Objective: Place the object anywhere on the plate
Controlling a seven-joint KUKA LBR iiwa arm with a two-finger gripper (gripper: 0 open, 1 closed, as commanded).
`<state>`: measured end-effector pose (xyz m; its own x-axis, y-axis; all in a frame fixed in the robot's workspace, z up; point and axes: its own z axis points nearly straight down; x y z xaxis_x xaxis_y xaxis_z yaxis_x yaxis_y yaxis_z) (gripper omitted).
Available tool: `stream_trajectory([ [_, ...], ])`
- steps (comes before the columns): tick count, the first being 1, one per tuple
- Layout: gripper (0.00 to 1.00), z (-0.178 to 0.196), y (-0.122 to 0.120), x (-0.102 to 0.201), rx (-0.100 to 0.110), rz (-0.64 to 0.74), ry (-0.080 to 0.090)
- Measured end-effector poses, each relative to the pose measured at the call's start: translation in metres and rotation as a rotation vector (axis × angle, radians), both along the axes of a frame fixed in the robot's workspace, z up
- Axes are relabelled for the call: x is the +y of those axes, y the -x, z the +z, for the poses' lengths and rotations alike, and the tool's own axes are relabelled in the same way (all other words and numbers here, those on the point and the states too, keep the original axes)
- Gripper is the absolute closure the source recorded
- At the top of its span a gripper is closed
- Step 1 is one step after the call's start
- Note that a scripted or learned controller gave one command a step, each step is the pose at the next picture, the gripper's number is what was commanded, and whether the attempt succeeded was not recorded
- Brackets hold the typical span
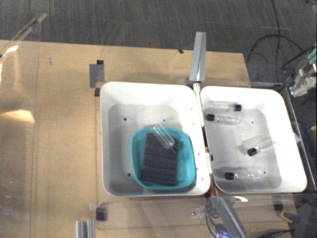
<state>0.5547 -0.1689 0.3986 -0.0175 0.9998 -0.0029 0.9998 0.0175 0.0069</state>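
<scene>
Wooden bench [54,148] carried two white bins. A teal plate [186,155] sat in the left bin [111,133]; a clear vial [164,135] lay on its far part, against a dark ridged block [159,160]. Right of the plate, four capped vials [223,106] lay in the other bin [277,133].

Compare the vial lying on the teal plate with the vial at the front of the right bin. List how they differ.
The vial on the plate lies in the left bin, resting on the teal plate and partly on a dark ridged block; the front vial lies on the bare floor of the right bin.
The vial on the plate runs diagonally; the front vial lies nearly level across the view.
Shared: both are clear tubes lying on their sides.
</scene>
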Motion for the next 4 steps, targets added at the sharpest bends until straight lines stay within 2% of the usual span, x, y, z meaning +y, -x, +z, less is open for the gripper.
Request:
stream_trajectory([
  [1, 1.00, 0.038, -0.074, -0.036, -0.005, 0.025, 0.003],
  [2, 1.00, 0.013, -0.115, 0.031, -0.002, 0.145, 0.001],
  [3, 1.00, 0.039, -0.115, 0.070, -0.006, 0.159, 0.002],
  [4, 1.00, 0.020, -0.115, -0.037, -0.003, 0.144, 0.003],
])
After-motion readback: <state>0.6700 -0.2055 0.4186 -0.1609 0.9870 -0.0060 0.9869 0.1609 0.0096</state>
